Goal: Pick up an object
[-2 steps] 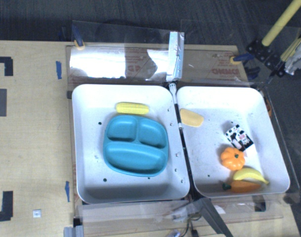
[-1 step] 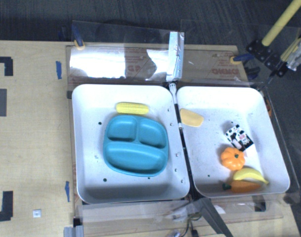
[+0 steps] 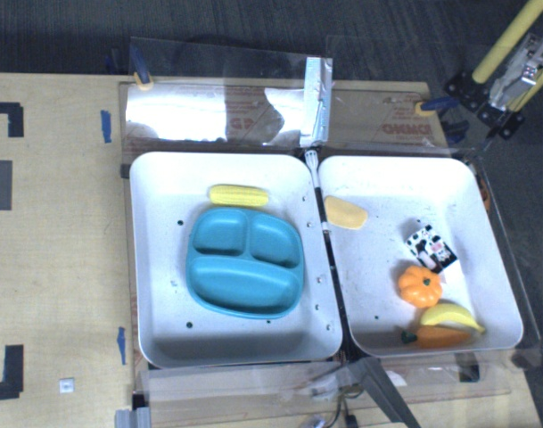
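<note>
Objects, including pumpkin (image 3: 420, 287) and banana (image 3: 452, 316), lie in right bin (image 3: 378, 328); claw state undeterminable.

Divided tray (image 3: 246, 266) in left bin (image 3: 155, 239), corn (image 3: 239, 195) behind it; pumpkin (image 3: 420, 287) in right bin (image 3: 378, 319).

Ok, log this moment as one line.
left bin: blue tray, corn | right bin: pumpkin, banana | nothing grasped
</note>
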`<state>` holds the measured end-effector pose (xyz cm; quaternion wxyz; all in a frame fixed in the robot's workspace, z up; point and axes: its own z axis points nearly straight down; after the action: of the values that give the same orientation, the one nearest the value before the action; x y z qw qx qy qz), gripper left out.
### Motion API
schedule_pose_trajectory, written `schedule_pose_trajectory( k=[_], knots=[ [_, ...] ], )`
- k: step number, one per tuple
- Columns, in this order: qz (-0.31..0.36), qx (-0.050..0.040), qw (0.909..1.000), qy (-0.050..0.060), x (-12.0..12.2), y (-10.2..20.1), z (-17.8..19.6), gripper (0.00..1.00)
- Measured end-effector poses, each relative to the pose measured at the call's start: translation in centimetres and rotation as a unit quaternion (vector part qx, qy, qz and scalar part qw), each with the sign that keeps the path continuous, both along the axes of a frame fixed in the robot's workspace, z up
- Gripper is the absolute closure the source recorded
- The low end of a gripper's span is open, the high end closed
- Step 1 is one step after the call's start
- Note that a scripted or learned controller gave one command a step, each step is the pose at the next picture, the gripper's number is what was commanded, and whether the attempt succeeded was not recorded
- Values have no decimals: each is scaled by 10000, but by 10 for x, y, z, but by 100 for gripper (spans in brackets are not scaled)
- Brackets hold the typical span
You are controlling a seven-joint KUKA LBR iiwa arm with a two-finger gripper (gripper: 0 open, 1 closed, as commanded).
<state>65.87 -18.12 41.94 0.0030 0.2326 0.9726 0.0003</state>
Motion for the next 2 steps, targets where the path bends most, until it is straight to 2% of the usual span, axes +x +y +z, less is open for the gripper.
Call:
schedule_pose_trajectory(
  k=[1,2],
  knots=[
    [4,-15,10000,-70,1,0,15,100],
    [-1284,20,9917,14,-27,137,18,100]
  ],
)
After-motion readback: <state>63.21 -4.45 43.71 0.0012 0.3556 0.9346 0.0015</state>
